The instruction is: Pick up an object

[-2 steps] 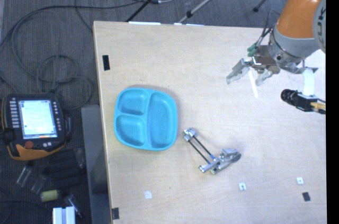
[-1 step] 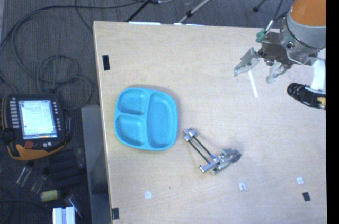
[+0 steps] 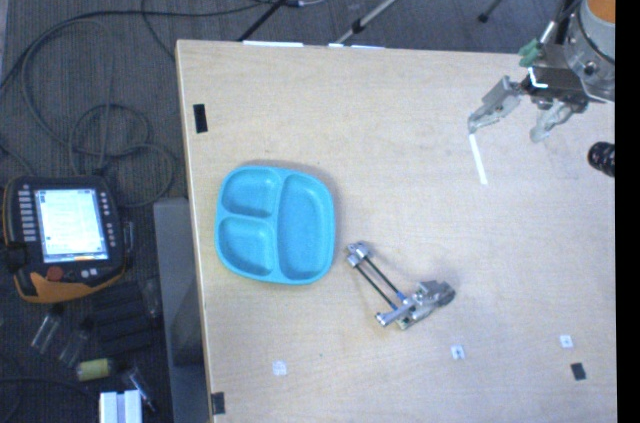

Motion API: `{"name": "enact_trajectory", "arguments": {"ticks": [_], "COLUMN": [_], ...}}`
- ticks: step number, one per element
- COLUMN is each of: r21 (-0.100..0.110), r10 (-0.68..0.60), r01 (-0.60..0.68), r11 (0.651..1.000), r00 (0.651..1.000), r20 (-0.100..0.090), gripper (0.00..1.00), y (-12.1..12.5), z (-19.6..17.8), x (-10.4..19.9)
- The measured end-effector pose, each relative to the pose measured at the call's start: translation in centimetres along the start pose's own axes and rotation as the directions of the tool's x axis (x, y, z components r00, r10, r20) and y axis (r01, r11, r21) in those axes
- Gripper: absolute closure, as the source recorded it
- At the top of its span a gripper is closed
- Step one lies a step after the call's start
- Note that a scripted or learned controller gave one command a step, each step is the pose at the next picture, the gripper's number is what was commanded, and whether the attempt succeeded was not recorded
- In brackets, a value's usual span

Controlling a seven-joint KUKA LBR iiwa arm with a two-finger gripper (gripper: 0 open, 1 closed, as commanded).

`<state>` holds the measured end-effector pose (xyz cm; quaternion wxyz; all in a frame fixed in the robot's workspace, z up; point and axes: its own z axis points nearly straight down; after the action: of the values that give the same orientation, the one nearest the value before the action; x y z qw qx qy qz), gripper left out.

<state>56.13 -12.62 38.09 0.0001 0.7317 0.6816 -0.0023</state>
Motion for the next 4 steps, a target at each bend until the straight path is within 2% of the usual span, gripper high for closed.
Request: {"name": "enact_trajectory", "arguments": {"ticks": [1,2,3,4], "r21": [0.001,0.002,0.003,0.005], "r10": [0.054,0.322,0.698,0.697], "r01": [-0.054,-0.322,-0.698,-0.697], "r11": [0.999,0.947,0.716,0.717], "r00": [0.999,0.947,0.716,0.717], "r20": [0.000,0.001,0.003,0.011], "gripper": [0.00,0.00,0.00,1.00], "y": [4.3,9.3,10.7,10.8], "z": [-3.2,-5.1,-1.9,-2.5], "x": [-5.7,-3.8,1.4,1.5]}}
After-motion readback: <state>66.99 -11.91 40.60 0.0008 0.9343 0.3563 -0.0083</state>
